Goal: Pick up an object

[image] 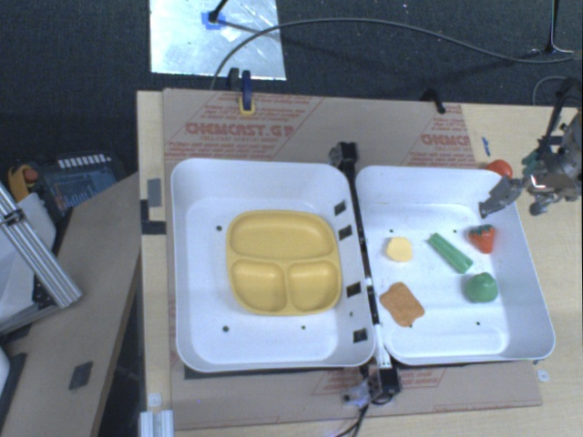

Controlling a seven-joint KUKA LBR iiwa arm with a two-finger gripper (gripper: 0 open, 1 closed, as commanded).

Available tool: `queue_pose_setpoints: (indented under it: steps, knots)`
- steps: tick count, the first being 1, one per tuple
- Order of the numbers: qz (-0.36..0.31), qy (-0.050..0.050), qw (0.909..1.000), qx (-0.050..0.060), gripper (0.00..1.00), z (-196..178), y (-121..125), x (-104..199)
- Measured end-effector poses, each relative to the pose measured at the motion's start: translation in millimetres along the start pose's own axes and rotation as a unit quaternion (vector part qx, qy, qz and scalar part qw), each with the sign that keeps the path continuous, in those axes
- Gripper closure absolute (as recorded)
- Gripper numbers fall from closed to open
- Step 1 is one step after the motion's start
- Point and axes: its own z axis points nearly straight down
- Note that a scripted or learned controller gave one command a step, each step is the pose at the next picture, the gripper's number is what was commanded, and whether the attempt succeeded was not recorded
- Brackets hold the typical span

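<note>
Two bins (273, 176) | gripper (517, 197) partly cut off at right edge, grip state unclear | red piece (483, 237) just below

Brown cardboard sheet (273, 121) under both bins, blue and yellow clamp (245, 92) at its far edge, shiny foil square (187, 25) on dark carpet beyond, grey cable (410, 33) trailing right, metal rail (32, 253) at left.

Open floor between yellow piece (398, 249) and green stick (450, 251).
</note>
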Motion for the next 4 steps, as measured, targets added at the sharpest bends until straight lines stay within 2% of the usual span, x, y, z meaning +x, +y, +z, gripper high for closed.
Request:
queue_pose_setpoints:
  steps: [1, 3, 4]
  knots:
    - [0.001, 0.001, 1.0000, 0.001, 0.00, 46, -2, 8]
    - [0.001, 0.001, 1.0000, 0.002, 0.00, 163, -10, 18]
    - [0.001, 0.000, 1.0000, -0.001, 1.00, 149, -8, 16]
